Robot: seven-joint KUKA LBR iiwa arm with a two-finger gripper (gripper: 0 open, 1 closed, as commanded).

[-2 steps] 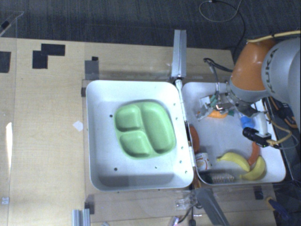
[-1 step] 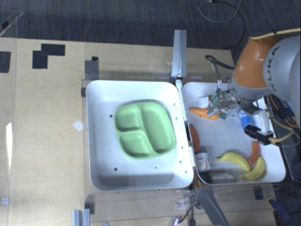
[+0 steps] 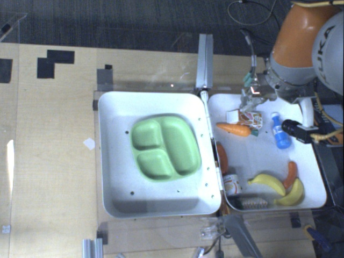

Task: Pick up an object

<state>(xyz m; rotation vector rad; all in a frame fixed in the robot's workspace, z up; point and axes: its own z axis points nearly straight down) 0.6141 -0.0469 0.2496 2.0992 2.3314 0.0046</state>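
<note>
My gripper (image 3: 249, 102) hangs over the back left part of the right bin (image 3: 318, 177), just above a small red-and-white carton (image 3: 252, 120). An orange carrot (image 3: 234, 129) lies right in front of the carton, and a blue bottle (image 3: 280, 133) lies to the carton's right. Near the front of the bin lie two yellow bananas (image 3: 270, 183), a red sausage (image 3: 291, 171) and a small can (image 3: 231, 184). A brown sausage (image 3: 222, 156) rests against the bin's left wall. I see nothing lifted off the bin floor.
The left bin (image 3: 107, 144) holds a green divided plate (image 3: 164, 147). A dark brush (image 3: 251, 202) lies at the right bin's front edge. A metal post (image 3: 204, 63) stands between the bins at the back. The arm's orange band (image 3: 301, 31) looms over the right bin's back.
</note>
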